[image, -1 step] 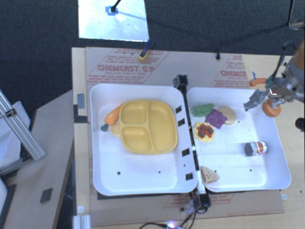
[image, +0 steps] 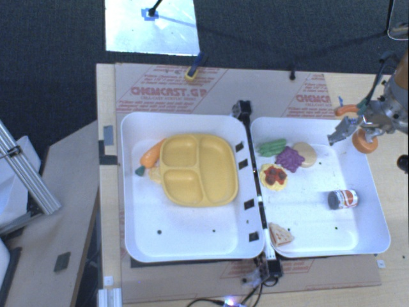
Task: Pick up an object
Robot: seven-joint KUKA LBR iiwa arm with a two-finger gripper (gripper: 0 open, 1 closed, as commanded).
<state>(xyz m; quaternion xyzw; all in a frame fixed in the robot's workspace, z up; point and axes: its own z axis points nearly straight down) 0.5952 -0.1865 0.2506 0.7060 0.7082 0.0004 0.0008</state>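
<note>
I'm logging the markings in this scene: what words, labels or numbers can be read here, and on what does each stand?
"CHEMCAST GP", approximately: red print on the brown protective sheet behind the left white bin; blurred, so uncertain.
Same red print, mirrored, behind the right white bin: unreadable.
Red-and-white label on the small grey can: too small to read.

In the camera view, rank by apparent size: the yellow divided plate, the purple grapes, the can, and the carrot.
1. yellow divided plate, by far the largest
2. carrot, partly hidden by the plate
3. purple grapes and can look alike; not ranked.
</note>
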